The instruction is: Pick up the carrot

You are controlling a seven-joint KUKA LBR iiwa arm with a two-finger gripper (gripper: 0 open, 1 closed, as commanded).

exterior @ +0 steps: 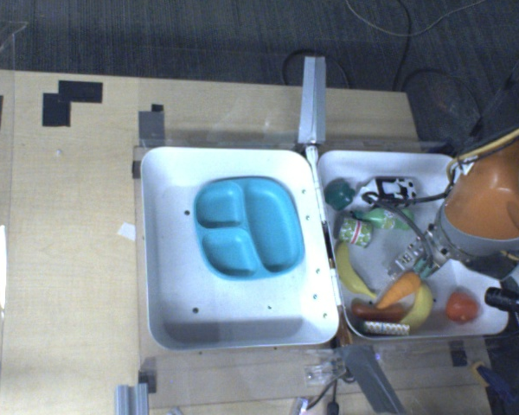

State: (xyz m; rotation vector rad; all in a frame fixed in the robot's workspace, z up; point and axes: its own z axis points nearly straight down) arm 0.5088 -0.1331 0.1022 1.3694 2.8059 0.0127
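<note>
Gripper [418, 262]: lower right of the frame, inside the right bin, at the end of the grey arm with its orange band; fingers point down-left. Whether it is released or clenched cannot be told from this view.
Carrot [397, 290]: lower part of the right bin, lying at a slant, its upper end just beside the gripper tip. Contact cannot be confirmed; nothing shows it between the fingers.
Task progress: judged as approach done and grasp unconfirmed. Closing on the carrot and lifting it remain.
Neighbours: banana [356, 277] curves under and beside the carrot; a dark red item [379, 310] lies along the bin's lower wall; a tomato [461, 306] sits near the lower right corner. A teal ball [338, 194] and a green-labelled can [360, 231] lie higher up.
Right bin [432, 159]: white, shallow, crowded.
Left bin [169, 232]: white, holds a blue divided tray [246, 226] at frame centre.
Bench [69, 232]: pale wood, black markers at upper left.
Room: dark carpet along the top, with a loose cable [398, 15] at upper right.
</note>
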